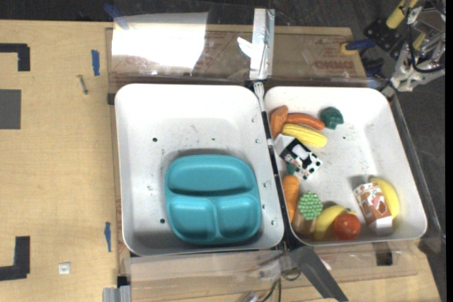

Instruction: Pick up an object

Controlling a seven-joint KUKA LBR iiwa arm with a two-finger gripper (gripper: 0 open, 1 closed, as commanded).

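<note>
So the right shallow white bin [407, 152] is where all the pickable stuff sits, and honestly it's a cluttered mess. Along its left wall there's a yellow plastic corn cob [305, 135] lying on an orange toy carrot [303, 120], a black-and-white toy cow [299, 158] just nearer than those, and a dark green lumpy toy vegetable [331, 116] at the far side. Near edge: a red toy tomato [346, 225] touching a yellow toy lemon-ish piece [325, 216], a green studded toy [309, 205], and a small printed carton [371, 203] leaning on a yellow toy banana [388, 196].

The left bin [134, 152] just has a teal plastic divided tray [211, 198].

The arm's cabling and hardware [417, 18] sit at the far right, off the bins; can't tell how the gripper stands.

Likely problems: things are packed against the wall and each other, so fingers could land on two items, nudge one away, or catch the bin wall. Round smooth pieces like the tomato probably squirt out.
</note>
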